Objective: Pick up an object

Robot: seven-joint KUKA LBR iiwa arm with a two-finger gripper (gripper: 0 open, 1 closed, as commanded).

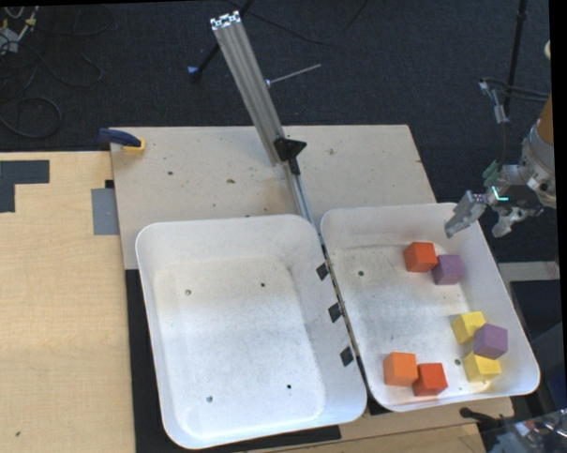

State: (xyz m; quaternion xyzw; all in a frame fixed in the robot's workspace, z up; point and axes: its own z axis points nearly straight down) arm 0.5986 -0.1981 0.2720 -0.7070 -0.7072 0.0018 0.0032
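Claw (483, 217) spread apart, unladen, above right bin's (379, 264) far-right rim, near orange block (419, 256).

Seven small foam cubes are being held in the right shallow white plastic bin (383, 357). The left shallow white plastic bin (173, 273) is being kept beside it.

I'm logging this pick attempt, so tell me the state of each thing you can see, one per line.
Gripper: fingers open, holding nothing, above the right bin's far right edge.
Right bin: holds seven blocks.
Orange block: touching a purple block, far end.
Yellow block: beside another purple block and a second yellow one.
Two orange blocks: side by side, near edge.
Left bin: flat on the bench.
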